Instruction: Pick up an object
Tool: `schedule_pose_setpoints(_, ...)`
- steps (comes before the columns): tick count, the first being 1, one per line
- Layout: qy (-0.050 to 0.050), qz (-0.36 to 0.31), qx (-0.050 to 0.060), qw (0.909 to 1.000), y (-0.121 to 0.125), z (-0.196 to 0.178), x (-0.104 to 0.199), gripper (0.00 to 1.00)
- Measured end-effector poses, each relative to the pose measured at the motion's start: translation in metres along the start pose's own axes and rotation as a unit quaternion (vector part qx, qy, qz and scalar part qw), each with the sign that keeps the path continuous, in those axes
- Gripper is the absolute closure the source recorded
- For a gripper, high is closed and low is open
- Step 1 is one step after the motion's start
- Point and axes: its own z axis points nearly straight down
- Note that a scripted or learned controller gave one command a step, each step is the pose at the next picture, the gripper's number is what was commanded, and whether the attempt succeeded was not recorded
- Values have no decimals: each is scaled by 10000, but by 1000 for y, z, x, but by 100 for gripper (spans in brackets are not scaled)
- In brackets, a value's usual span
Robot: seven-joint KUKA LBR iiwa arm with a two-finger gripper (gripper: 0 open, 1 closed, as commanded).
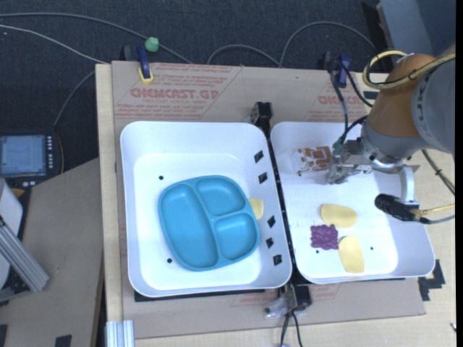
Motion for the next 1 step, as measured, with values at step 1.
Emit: schedule_pose_setpoints(1, -10, -6, -20, 10000, 2, -44, 5, 100)
